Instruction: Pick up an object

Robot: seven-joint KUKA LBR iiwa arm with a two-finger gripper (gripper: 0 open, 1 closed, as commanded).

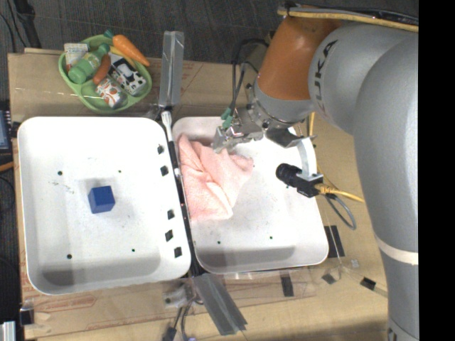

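1. Where the two white bins meet in the middle of the frame, a dark strip with small black clips [169,194] runs up and down between them. The left bin [43,190] has lots of bare floor, with a blue cube [102,199] sitting alone near its middle, far from every wall.
2. The right bin [284,233] has open floor in its lower and right parts. Its upper left part is crowded by a pink cloth [210,180] and the arm.
3. The big grey arm [370,119] comes in from the right side of the frame and covers the top right of the right bin. A black part [295,177] with a yellow cable hangs over the bin's right half.
4. The claw [226,135] is at the upper left of the right bin, close to the back wall. It sits right at the top edge of the pink cloth and seems to touch it. I cannot tell if it is open or closed.
5. The pink cloth lies crumpled against the left wall of the right bin. Its long side runs from the top of the bin down toward the bottom, leaning a little to the right.
6. A green bowl [78,91] full of toy food sits on the bench at the upper left of the frame.
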